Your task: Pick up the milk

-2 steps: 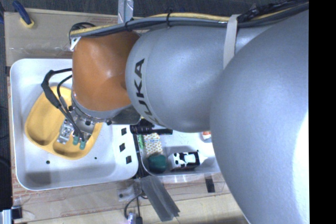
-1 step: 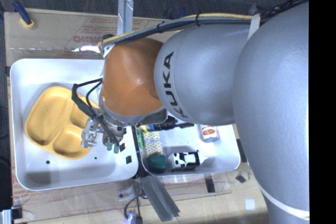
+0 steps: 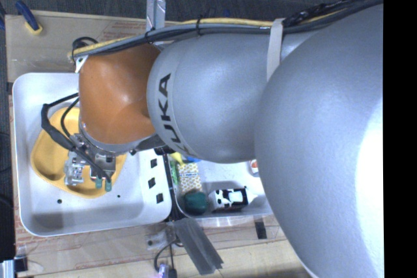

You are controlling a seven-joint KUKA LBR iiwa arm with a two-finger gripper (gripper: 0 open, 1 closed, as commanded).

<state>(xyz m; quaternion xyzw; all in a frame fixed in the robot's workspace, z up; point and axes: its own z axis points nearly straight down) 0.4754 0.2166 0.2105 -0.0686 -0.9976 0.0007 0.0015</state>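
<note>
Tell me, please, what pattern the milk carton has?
Black-and-white cow patches, seen in the camera view on the milk carton.

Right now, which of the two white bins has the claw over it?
The left bin: the claw hangs above its yellow object. The right bin holds the cow-patterned carton.

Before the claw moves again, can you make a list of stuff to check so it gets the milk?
1. Milk carton in sight, in the right bin: ok.
2. Claw over the milk: not ok, it is over the yellow bowl in the left bin.
3. Claw open: cannot tell.
4. Milk free to grab: cannot tell, a green ball sits right beside it.
5. Whole right bin visible: not ok, the arm covers most.
</note>
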